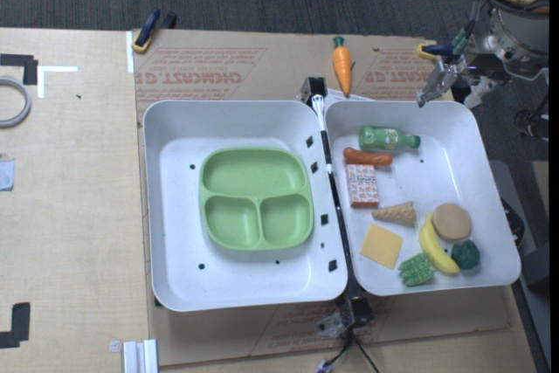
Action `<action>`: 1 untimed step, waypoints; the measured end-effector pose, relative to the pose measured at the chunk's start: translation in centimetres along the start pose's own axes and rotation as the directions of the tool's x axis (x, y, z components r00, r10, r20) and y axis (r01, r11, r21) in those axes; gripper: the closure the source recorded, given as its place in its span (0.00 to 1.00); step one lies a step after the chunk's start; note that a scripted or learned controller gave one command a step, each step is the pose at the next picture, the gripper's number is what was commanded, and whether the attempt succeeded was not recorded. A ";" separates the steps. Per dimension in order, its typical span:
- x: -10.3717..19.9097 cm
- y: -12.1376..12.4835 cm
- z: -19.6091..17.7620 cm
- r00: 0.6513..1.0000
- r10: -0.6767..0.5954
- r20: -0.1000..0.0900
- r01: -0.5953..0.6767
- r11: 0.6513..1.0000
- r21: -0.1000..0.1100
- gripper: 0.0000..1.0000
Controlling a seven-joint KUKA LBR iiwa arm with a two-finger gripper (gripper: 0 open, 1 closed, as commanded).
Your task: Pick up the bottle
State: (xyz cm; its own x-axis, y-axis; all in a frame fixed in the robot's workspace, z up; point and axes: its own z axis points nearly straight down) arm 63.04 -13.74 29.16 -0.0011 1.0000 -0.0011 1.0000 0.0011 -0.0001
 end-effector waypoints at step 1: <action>0.0 0.0 -1.0 1.000 -0.002 0.001 0.002 1.000 0.000 1.00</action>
State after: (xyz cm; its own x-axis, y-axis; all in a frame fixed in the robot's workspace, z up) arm 63.08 -13.77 30.11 -0.0033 1.0000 -0.0024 1.0000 0.0033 0.0003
